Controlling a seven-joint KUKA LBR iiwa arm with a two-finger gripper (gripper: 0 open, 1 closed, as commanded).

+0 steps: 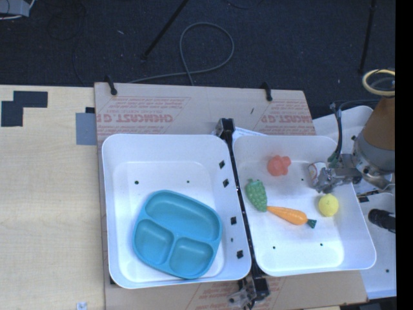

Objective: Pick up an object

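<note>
- In the right bin (358, 254), gripper (324, 178) hangs just above the yellow ball (328, 205); finger state: can't tell.
- Centre over the ball, descend straight, avoid the carrot (288, 215).

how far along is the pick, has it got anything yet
Nothing looks picked yet. The gripper is down in the right bin, just up and left of the yellow ball. The ball, carrot, green toy and pink toy all lie on the bin floor. Closing on one and lifting remain.
</note>
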